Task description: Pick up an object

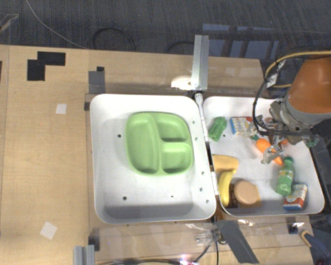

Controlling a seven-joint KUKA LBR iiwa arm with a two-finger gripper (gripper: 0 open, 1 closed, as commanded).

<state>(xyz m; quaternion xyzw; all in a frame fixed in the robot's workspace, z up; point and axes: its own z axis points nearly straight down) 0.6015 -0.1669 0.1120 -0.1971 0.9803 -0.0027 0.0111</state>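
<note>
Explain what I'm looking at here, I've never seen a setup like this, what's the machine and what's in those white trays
This is one camera fixed above a workbench, looking down at a slant. From the right, a robot arm, grey with an orange band, reaches in; its gripper hangs over the right bin. That bin holds small items: a green bottle, a banana, an orange piece, a small carton and a round brown lid. The left bin holds a green divided plate. Nothing is visibly gripped.
</note>
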